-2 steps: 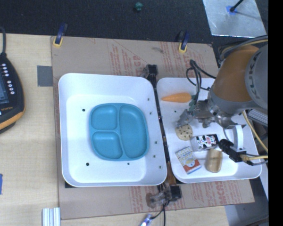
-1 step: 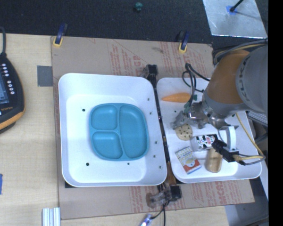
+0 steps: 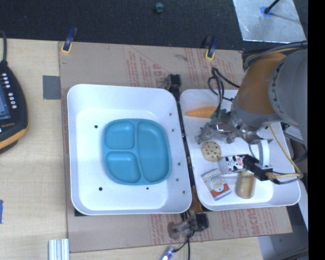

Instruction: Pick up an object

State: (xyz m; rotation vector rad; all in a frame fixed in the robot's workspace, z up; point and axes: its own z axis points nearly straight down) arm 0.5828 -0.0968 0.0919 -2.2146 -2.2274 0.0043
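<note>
A grey robot arm's metal two-finger gripper point(image 3: 212, 133) hangs low in the right-hand shallow white bin point(image 3: 284, 199); whether it is released or clenched cannot be told. A round speckled brown cookie point(image 3: 210, 150) lies just below it, nearest, with an orange carrot-shaped toy point(image 3: 200, 112) lying crosswise just above

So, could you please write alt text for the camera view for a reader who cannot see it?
A grey robot arm reaches into the right white bin, its gripper above a cookie near a carrot. The left bin holds a blue divided plate.
</note>
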